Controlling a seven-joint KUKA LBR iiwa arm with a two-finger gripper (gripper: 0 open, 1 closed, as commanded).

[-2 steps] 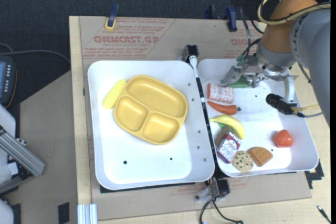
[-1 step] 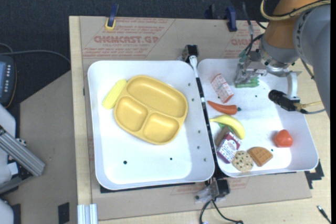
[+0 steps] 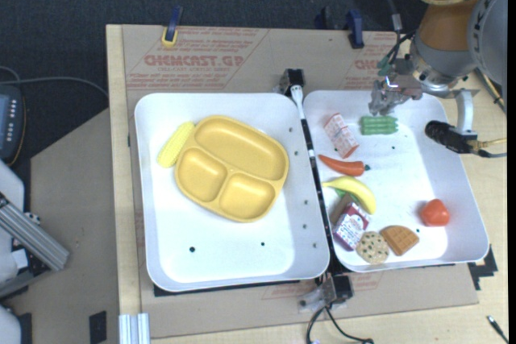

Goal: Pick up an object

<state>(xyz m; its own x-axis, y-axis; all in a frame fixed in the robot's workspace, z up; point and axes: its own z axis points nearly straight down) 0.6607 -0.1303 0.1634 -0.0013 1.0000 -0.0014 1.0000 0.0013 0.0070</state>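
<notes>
One green ridged piece lying crosswise, gripper just above

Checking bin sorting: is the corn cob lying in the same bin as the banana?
No. The corn cob lies in the left bin beside the yellow tray; the banana is in the right bin.

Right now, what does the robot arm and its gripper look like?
The arm is grey metal with a rounded orange band above the wrist and a pale looped cable over it. The gripper is small, silver-grey metal with thin wires, red and green among them, at its mount.
</notes>
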